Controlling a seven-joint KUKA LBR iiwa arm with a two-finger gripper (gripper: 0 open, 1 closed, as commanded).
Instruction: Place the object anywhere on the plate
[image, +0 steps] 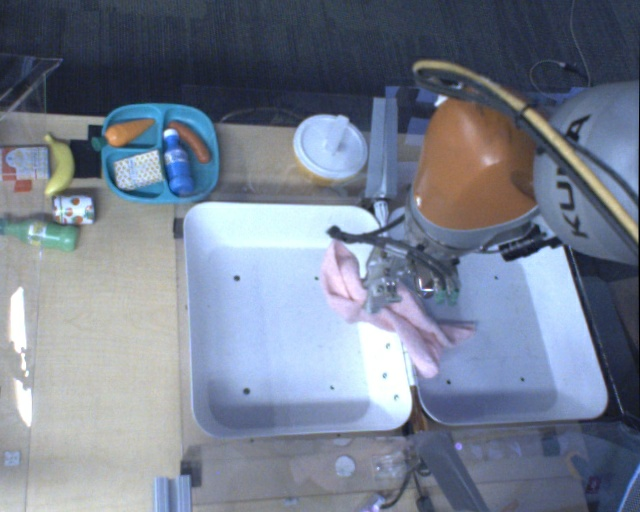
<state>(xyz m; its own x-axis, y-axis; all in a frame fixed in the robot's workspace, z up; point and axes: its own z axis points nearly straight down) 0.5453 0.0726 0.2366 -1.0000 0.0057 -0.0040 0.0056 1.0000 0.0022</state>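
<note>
The pink cloth (385, 305) is seen draped across the divide between the two bins, gathered at the pincer (395, 283), whose grip state cannot be determined. Transfer appears under way; the teal plate (205, 135) remains to be reached.

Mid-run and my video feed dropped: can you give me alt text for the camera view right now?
The grey arm's end effector sits over a crumpled pink cloth draped across the divide between the two shallow white bins. Beyond the bins, on the wooden bench, stand a teal divided plate of toy food, a white lidded cup and a yellow banana.
</note>
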